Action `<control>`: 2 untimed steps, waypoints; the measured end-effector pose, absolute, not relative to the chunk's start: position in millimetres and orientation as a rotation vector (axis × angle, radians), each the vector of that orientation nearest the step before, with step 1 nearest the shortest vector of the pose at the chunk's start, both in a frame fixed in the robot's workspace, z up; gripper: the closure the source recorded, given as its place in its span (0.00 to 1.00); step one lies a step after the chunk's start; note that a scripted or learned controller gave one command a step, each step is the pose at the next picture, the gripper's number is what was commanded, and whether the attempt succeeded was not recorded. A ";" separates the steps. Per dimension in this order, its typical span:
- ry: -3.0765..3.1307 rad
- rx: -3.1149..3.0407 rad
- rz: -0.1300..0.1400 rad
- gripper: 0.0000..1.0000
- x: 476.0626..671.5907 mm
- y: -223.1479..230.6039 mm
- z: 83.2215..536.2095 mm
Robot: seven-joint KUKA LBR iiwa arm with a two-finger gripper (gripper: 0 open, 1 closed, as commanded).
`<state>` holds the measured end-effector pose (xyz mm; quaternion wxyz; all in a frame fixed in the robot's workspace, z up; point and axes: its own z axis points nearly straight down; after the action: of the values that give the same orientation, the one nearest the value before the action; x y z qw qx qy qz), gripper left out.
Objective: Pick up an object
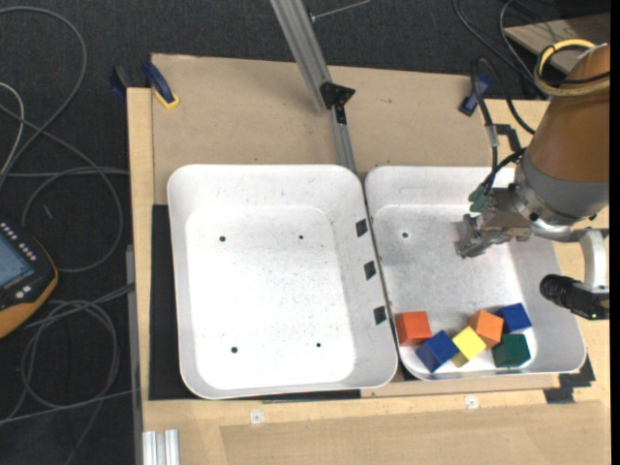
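Coloured blocks crowd the near edge of the right bin (426, 197): an orange block (414, 326), blue block (436, 349), yellow block (469, 343), a second orange (489, 325), a second blue (515, 317) and a green block (511, 352). The hand (472, 243) hangs above bare bin floor, well apart from them; its opening cannot be told. No writing is legible.

Dark carpet floor (68, 95), loose cables (58, 289), wooden bench (242, 105)

White bins (262, 187) hold orange (414, 326), blue (437, 349), yellow (469, 342) and green (511, 352) blocks.
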<state>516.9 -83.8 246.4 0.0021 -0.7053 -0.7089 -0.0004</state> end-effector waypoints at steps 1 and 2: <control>-2.225 -2.211 -0.001 1.00 509.4 -30.3 234.6; -2.226 -2.212 -0.002 1.00 502.3 14.0 238.2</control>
<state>502.3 14.0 238.2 0.0019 -0.7048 -0.7094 -0.0005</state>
